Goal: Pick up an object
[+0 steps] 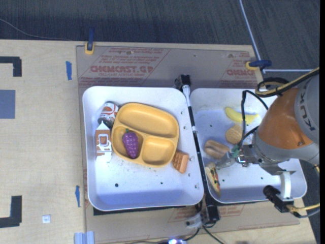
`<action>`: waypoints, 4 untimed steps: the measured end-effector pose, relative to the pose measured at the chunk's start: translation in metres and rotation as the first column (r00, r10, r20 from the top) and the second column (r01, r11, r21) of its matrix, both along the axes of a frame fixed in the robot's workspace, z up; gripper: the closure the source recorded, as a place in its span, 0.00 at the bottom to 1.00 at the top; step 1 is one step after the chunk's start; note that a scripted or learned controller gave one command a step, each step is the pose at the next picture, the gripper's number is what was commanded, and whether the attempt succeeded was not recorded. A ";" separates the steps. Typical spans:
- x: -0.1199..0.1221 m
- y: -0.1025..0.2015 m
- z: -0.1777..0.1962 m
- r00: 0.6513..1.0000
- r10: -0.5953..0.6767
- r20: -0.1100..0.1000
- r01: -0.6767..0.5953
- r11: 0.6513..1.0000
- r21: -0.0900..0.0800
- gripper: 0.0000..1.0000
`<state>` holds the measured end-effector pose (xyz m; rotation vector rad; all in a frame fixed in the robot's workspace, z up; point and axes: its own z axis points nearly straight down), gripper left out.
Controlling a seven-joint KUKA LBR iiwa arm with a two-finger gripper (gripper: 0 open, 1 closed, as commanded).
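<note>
A pale wooden bench (40, 151) carries two shallow white bins before dark grey carpet (152, 9). In the right bin (254, 189) the gripper (227, 159), its state impossible to tell, hovers just beside a tan bread roll (216, 147). The left bin (147, 187) holds a yellow divided plastic tray (147, 123) with purple grapes (131, 143).

yellow tray (147, 121) crowds left bin (142, 192); front clear

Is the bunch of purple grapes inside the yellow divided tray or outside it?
Inside. The bunch of purple plastic grapes lies in the lower-left compartment of the yellow divided plastic tray.
</note>
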<state>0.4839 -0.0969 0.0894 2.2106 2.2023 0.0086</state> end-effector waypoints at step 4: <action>0.000 0.000 0.000 1.000 0.002 0.000 -0.002 1.000 0.002 0.00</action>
